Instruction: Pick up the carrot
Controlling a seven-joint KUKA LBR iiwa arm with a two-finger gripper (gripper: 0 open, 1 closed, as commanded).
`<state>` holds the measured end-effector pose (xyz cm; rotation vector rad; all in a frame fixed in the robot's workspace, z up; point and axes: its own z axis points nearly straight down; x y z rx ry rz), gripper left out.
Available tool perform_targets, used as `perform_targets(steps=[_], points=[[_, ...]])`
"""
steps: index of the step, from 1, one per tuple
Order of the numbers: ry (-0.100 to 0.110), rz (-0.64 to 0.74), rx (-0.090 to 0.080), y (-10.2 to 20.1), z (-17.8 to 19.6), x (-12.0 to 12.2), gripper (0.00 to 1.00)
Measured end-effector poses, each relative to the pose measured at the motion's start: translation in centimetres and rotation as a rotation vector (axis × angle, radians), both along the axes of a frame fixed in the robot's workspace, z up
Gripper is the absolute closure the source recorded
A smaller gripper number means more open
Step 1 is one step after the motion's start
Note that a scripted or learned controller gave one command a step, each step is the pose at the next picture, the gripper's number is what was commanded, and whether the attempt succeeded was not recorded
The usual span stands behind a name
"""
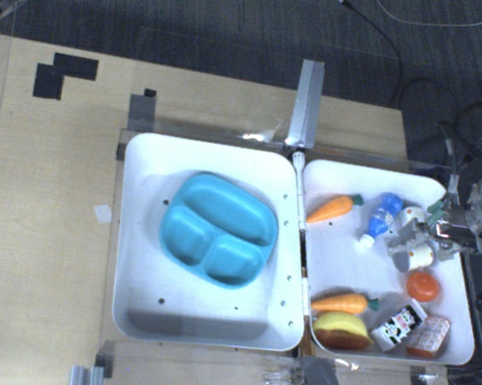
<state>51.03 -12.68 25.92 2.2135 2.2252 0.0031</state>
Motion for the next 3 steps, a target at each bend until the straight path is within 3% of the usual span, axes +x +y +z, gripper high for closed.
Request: perform_targets(steps=[1,2,3], points=[[0.001,0.025,0.000,6.1,-7.5,7.8,0.00],[-0.003,-0.033,0.000,3.1,-16.9,14.8,0.00],[-0.008,-0.028,0.000,3.2,-15.7,15.0,1.00]])
